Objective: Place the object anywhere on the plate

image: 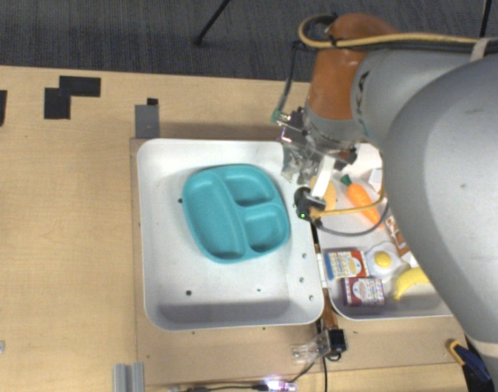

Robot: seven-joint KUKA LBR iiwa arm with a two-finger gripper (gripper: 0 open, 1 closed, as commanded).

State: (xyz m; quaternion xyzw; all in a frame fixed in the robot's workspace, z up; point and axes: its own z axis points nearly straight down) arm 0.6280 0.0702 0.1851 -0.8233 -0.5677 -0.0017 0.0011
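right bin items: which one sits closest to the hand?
The orange carrot-like piece, lying just right of the hand. The two small cartons, the egg-like item and the banana all lie farther toward the near edge.

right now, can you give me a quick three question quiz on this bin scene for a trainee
1. True or false: the teal divided plate lies in the left bin.
2. Multiple choice: the end effector is over (A) the middle of the plate, (B) the boundary between the two bins, (C) the bare bench on the left.
3. Short answer: which yellow fruit lies near the bottom of the right bin?

Key
1. True.
2. B, just right of the plate's upper right edge.
3. The banana, beside two small food boxes; an orange carrot lies further up that bin.
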